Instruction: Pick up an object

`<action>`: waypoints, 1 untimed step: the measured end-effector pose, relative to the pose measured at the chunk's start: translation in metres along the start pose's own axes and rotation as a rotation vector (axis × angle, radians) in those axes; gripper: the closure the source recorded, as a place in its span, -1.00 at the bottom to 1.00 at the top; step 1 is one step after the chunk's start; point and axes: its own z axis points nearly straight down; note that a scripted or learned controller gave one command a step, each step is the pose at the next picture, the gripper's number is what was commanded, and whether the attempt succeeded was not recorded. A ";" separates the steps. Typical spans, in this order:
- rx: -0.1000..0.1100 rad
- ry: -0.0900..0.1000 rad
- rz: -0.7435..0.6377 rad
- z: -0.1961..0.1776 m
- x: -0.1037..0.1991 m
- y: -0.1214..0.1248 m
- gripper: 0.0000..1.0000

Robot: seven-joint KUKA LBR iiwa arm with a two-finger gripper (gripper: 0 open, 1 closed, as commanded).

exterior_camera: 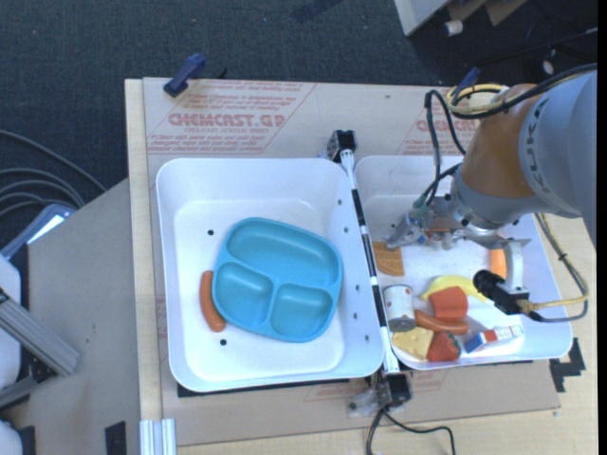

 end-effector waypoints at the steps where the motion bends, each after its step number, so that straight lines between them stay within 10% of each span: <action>1: -0.002 -0.001 0.000 0.010 -0.002 -0.022 -1.00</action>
